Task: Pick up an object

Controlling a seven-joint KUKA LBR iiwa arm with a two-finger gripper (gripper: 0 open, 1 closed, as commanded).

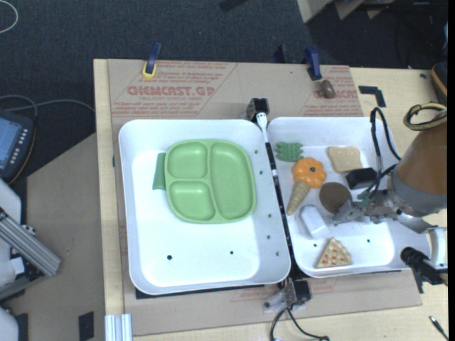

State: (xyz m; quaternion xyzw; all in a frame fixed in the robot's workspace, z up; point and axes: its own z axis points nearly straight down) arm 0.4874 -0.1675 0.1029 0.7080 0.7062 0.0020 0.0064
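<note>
The right bin holds several toy foods: a green leafy piece, a tan bread slice, an orange pumpkin, a cream cone, a brown round piece, a white block and a pizza slice. My gripper reaches in from the right and sits low in this bin. Its tip is just below the brown round piece and right of the white block. I see nothing lifted off the bin floor.
The left bin carries a green divided plate. A black cable loops over the right bin's far right side. The arm's orange band stands at the right edge. Blue clamps hold the cardboard at the back.
</note>
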